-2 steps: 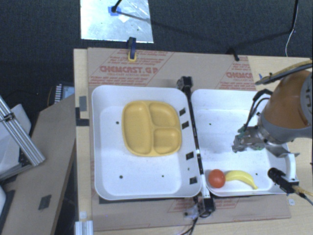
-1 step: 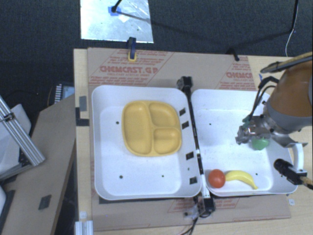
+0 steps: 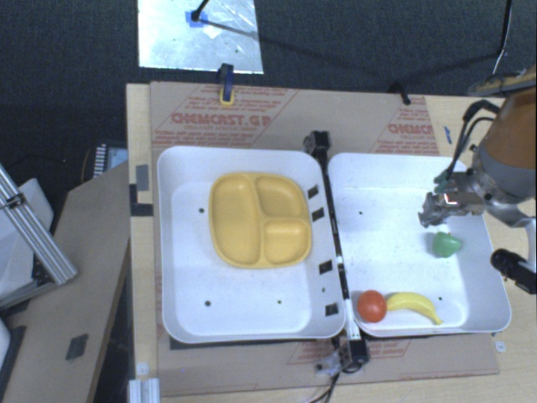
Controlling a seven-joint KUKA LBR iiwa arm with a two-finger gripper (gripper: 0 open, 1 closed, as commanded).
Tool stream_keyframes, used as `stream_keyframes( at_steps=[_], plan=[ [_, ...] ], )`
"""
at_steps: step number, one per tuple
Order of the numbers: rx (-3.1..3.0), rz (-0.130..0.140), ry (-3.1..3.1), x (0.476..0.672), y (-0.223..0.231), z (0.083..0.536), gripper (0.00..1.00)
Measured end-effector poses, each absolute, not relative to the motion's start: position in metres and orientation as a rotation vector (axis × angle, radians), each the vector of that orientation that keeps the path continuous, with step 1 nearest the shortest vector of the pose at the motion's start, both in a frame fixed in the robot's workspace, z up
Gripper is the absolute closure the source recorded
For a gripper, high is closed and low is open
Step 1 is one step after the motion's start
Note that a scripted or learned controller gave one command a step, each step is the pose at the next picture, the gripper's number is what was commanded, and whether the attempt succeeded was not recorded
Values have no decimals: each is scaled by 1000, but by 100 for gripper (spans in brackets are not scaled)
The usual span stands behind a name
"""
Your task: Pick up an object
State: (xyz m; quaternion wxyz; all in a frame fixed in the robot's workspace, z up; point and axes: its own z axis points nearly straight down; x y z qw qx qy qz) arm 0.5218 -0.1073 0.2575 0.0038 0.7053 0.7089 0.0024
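The right bin [image 3: 394, 191] holds a small green object [image 3: 446, 244] near its right wall, a red-orange ball-like fruit [image 3: 372, 306] at the front, and a yellow banana [image 3: 415, 305] beside that fruit. My gripper [image 3: 436, 211] hangs over the right part of this bin, just above and left of the green object. The arm with its orange band [image 3: 513, 137] comes in from the right. Nothing shows between the gripper's tips. A yellow divided plate [image 3: 258, 219] lies in the left bin [image 3: 189, 300].
A black divider with clips [image 3: 329, 225] runs between the two bins. Both bins rest on a cardboard sheet [image 3: 277, 112]. A shiny metal sheet [image 3: 201, 23] lies at the back, and an aluminium frame [image 3: 29, 233] stands at the left.
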Motion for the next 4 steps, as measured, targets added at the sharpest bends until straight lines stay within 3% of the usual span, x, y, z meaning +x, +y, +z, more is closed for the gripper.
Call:
stream_keyframes(
  at_steps=[2, 4],
  plan=[
    [2210, 4, 2234, 543, 9, 232, 100],
    [2211, 4, 2232, 556, 102, 236, 100]
  ],
)
